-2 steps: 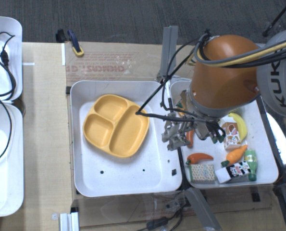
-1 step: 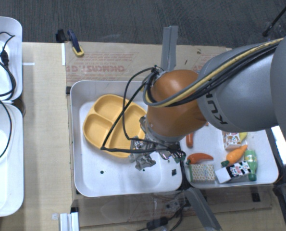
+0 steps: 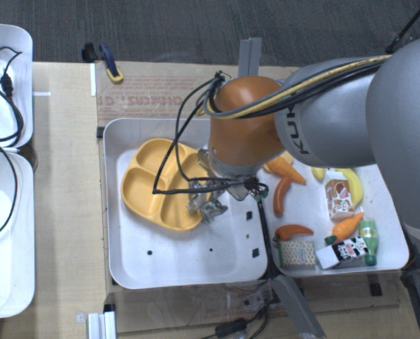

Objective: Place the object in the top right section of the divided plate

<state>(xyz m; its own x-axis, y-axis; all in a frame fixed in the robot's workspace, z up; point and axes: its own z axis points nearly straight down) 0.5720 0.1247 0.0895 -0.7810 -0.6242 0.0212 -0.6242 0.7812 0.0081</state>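
Here, in the camera view: gripper (image 3: 208, 207) low at frame centre, just at the lower right rim of the yellow divided plate (image 3: 146, 182) in the left bin (image 3: 174, 260). Whether anything is clenched there: cannot tell, too small and cluttered with cable. Likely candidates for the object, orange carrot-like pieces (image 3: 282, 193) and other toy food, lying in the right bin (image 3: 386, 210), to the gripper's right. Plate's top right section up and slightly left of the gripper, partly under the orange wrist (image 3: 245, 129).
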